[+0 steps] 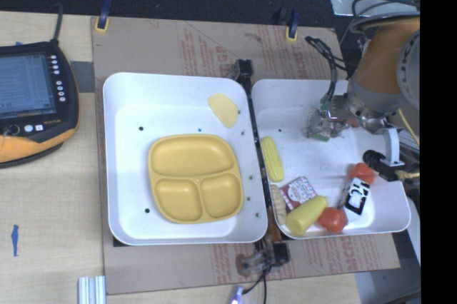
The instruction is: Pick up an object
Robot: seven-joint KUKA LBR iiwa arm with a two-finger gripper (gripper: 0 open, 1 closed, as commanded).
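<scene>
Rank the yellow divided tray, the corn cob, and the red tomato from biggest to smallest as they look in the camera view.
1. Yellow divided tray, by far the largest.
2. Corn cob.
3. Red tomato, smallest, partly hidden by neighbouring items.

We see two shallow white bins (121, 153) of smooth, slightly glossy plastic, a matt yellow moulded-plastic divided tray (194, 178), a ribbed yellow plastic corn cob (271, 158), brown matt cardboard (178, 46) under the bins, and a pale wood-grain bench (50, 224).
</scene>
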